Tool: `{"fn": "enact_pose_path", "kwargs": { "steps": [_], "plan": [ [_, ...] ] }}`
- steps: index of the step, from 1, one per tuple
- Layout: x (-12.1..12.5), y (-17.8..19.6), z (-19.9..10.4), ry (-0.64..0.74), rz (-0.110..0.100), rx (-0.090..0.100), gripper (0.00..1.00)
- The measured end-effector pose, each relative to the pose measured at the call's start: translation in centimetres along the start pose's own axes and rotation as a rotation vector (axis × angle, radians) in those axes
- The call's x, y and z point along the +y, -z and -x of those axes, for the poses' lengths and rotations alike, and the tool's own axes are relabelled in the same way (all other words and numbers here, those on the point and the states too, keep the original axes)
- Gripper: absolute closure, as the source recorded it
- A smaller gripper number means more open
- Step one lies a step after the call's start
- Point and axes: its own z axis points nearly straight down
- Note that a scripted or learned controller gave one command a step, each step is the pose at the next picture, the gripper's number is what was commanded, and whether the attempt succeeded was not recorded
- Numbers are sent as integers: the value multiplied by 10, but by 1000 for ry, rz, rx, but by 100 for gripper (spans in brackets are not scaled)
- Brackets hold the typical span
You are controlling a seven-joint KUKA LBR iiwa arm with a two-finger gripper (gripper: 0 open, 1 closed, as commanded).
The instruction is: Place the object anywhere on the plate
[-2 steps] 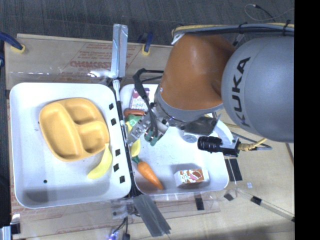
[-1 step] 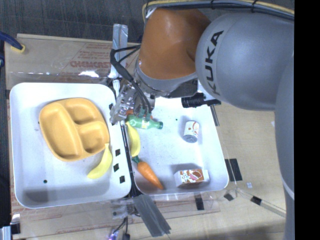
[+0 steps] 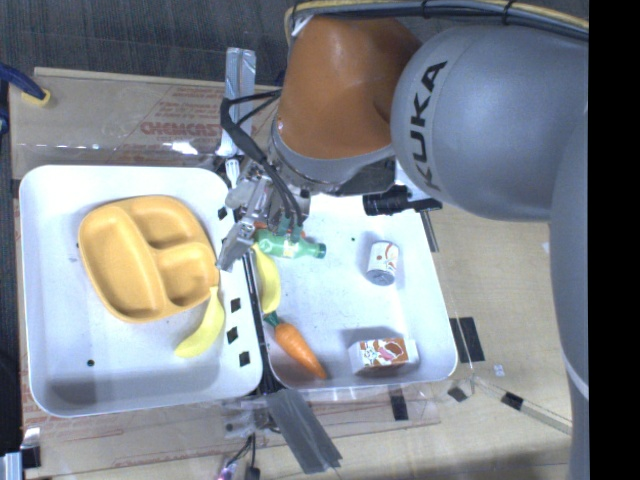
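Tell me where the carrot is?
The carrot lies in the right bin, near its bottom left corner, just below a banana and left of the small carton.

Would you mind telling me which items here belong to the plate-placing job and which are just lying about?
Belonging to the job:
- yellow divided plate in the left bin
- gripper, at the divider between the bins
- green bottle, lying right by the gripper

Just lying about:
- two bananas
- carrot
- small can
- small carton
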Motion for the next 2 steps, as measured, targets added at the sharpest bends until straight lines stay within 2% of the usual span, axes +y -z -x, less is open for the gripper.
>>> {"fn": "enact_pose_path", "kwargs": {
  "steps": [1,2],
  "plan": [
    [1,11,0,5,1,-2,100],
    [35,-48,12,481,0,3,100]
  ]
}}
